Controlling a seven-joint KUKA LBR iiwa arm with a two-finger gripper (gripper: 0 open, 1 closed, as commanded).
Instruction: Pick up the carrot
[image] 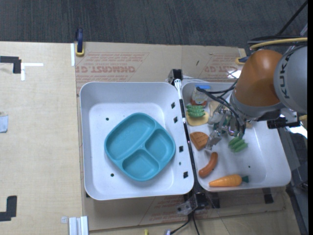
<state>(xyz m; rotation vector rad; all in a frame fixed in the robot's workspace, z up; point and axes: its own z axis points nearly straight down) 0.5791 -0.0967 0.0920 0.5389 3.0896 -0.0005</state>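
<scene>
Jaws (215, 140) hang over the right bin (274, 177), whether spread or closed I cannot tell, nothing visibly held. Left bin holds a blue tray (140, 146). Carrot (226, 181) lies at lower right, below a sausage (209, 164). Approach stage: next, shift down-frame and descend.

The arm (288, 80) enters from 3 o'clock as a bulky, rounded body. Its outer casing is smooth light grey, with part of a dark letter marking showing on the shell. A wide glossy orange band (259, 77) wraps the segment above the wrist, catching a soft highlight toward 12 o'clock. Below the band sits a darker grey collar. Thin black cables (221, 101) loop off toward 9 o'clock, and a yellow cable (279, 42) runs over the top at 12 o'clock. The gripper (222, 129) is a cluster of small grey metal parts.
</scene>
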